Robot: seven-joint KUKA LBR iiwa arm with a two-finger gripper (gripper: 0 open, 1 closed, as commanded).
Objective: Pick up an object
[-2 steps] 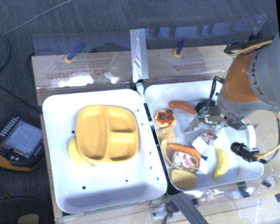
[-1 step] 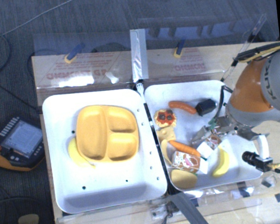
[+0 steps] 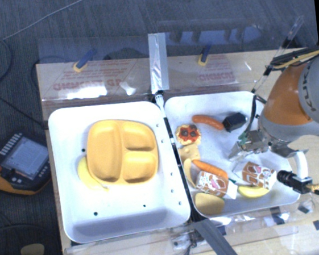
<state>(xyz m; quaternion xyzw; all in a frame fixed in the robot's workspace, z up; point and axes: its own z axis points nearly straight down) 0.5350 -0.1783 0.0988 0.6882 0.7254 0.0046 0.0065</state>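
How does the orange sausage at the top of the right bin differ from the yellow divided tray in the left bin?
The thin orange toy sausage is far smaller than the broad yellow divided plastic tray. The sausage is a rounded stick lying at a slant; the tray is squarish with moulded compartments. The sausage lies among other items; the tray sits nearly alone. Each rests in a white bin.
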